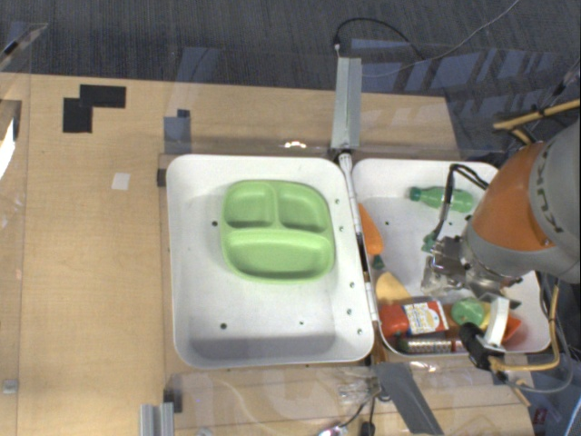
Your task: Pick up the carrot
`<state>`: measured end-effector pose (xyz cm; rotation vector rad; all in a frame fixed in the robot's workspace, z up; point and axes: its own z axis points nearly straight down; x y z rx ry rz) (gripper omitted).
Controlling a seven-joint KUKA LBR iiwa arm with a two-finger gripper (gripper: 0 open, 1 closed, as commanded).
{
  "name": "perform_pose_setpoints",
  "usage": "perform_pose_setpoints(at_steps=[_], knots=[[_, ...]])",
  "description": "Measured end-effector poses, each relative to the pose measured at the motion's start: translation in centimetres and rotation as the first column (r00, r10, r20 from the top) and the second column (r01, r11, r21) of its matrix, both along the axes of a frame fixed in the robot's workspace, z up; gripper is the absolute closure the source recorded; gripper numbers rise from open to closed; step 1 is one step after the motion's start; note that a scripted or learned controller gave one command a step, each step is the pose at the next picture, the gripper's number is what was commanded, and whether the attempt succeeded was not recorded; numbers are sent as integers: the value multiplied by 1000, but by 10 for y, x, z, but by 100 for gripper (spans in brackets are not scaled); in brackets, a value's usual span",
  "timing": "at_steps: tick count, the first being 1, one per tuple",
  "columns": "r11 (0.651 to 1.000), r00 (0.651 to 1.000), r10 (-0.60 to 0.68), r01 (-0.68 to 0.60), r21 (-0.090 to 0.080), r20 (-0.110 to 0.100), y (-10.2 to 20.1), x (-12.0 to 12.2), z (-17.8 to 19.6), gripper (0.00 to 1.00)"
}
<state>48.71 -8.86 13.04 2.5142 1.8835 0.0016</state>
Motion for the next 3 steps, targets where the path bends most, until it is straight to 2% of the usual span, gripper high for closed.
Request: perform_pose_setpoints(at_steps=[1, 2, 3], knots=[[999, 999, -40, 40, 0, 11, -60, 4, -40, 100], [878, 878, -479, 479, 0, -1, -9, 28, -17, 100], [885, 885, -466, 466, 0, 0, -5, 47, 27, 100]])
